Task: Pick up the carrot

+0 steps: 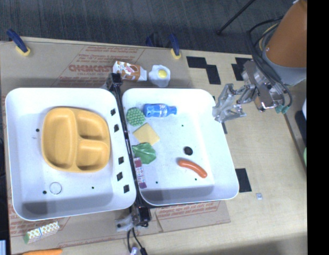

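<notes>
The carrot [192, 168] is a small orange curved piece lying in the right bin [220, 158], toward its near right part. My gripper [226, 110] hangs over the bin's right rim, up and to the right of the carrot, well apart from it. Its metal fingers [221, 104] point left and stand spread, with nothing between them.
The right bin also holds a blue bottle [158, 110], a green round piece [135, 116], a yellow wedge [146, 134], a green leafy piece [144, 153] and a small black disc [187, 151]. A yellow divided tray [76, 139] lies in the left bin [20, 158]. Small packets [127, 70] lie behind the bins.
</notes>
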### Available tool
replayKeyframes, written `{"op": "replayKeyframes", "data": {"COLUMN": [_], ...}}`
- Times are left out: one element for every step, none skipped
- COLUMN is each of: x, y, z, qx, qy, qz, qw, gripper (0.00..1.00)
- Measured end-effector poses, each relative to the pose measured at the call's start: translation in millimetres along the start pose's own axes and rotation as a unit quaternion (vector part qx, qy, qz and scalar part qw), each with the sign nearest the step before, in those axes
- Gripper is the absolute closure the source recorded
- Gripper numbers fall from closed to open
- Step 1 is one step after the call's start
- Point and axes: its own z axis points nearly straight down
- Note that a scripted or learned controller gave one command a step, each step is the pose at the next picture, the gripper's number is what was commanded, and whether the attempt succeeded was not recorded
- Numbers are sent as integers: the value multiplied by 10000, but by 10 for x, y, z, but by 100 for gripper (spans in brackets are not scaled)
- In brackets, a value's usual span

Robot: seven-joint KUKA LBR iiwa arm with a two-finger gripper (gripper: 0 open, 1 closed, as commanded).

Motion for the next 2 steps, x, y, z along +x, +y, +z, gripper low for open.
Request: {"op": "replayKeyframes", "data": {"x": [-20, 47], "y": [-2, 8], "z": [-200, -314], "qx": [8, 8], "qy": [-14, -13], "qz": [-1666, -3560], "qw": [9860, 9345], "gripper": [100, 100]}}
